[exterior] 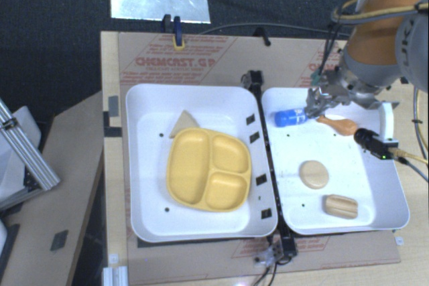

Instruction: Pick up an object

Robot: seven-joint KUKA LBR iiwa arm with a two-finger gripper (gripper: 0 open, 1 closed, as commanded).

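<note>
Progress on the pick looked early to us: nothing had left the bins, and no object sat visibly between the fingers. We saw the gripper (317,102) low over the right bin (395,207), toward that bin's eleven o'clock corner, right at the near end of a blue cylinder (289,118) that lay on its side on the bin floor. Whether the gripper was touching the cylinder or only just beside it we could not tell, and its fingers were too dark and small for us to judge whether they stood apart or together. An orange-brown spoon-shaped piece (338,123) lay just beside the gripper at about its four o'clock. Farther off, toward the bin's six o'clock, rested a round cream disc (314,174) and, near it at its five o'clock, a tan loaf-shaped piece (340,205), both well apart from the gripper. In the left bin (144,211) a yellow divided tray (206,169) lay flat, with a pale wedge (183,122) touching its eleven o'clock edge; neither seemed involved. We judged the blue cylinder the likely target, given where the gripper sat. What remained, by our reading, was the whole of the grasp: closing on the object, then lifting it clear of the bin floor. The tabletop (201,53) beyond the bins carried only printed cardboard.
</note>
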